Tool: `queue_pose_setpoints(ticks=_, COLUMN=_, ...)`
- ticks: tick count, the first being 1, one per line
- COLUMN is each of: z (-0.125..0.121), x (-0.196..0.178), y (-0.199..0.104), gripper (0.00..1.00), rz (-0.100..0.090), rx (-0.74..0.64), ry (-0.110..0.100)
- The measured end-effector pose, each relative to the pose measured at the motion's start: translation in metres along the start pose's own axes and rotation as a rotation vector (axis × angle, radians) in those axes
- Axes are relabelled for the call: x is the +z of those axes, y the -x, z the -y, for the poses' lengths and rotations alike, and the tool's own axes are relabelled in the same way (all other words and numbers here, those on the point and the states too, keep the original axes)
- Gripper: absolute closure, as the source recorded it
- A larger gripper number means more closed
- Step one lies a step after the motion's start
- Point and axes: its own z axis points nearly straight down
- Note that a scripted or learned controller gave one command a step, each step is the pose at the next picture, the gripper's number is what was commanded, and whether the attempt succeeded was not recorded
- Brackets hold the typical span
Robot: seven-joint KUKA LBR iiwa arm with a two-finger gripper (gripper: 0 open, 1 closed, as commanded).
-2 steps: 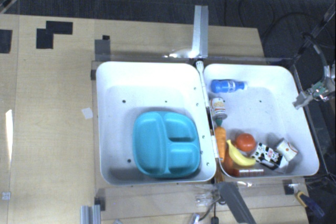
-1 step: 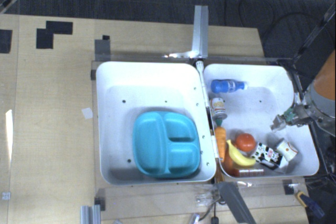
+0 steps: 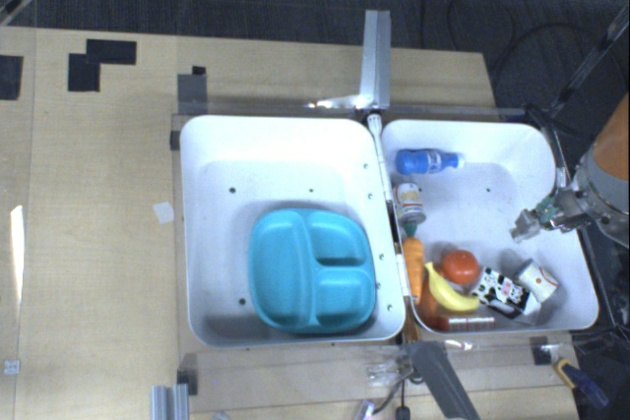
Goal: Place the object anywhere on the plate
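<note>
While the blue plate (image 3: 313,270) sits alone in the left bin (image 3: 212,162), the gripper (image 3: 536,219) hovers over the right bin (image 3: 512,148); its grip cannot be told. Near it crowd a banana (image 3: 445,291), tomato (image 3: 459,266) and carrot (image 3: 414,263).

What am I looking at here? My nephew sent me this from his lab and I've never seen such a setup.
This is one camera fixed above a bench, looking down at a slant. Two shallow white bins sit side by side. The left bin holds a blue plate with compartments. The right bin holds small items: a blue bottle, a small jar, a carrot, a banana, a tomato and a few packaged things I can't identify. From the right edge a robot arm reaches in; its claw hovers over the right bin, and I see nothing in it. The job is to put an item on the plate.
</note>
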Motion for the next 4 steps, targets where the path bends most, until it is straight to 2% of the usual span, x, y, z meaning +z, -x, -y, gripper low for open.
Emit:
queue_pose_setpoints(ticks=1, z=0.0, x=-0.001, y=0.054, gripper=1.0, rz=0.0, rx=0.277, ry=-0.005)
queue_pose_setpoints(ticks=2, z=-0.101, x=-0.026, y=0.009, gripper=1.0, rz=-0.002, rx=0.376, ry=-0.006)
queue_pose_setpoints(ticks=3, z=-0.103, x=-0.014, y=0.008, gripper=1.0, rz=-0.002, rx=0.346, ry=-0.006)
queue_pose_setpoints(ticks=4, z=-0.12, x=-0.003, y=0.079, gripper=1.0, rz=0.0, rx=0.193, ry=-0.004)
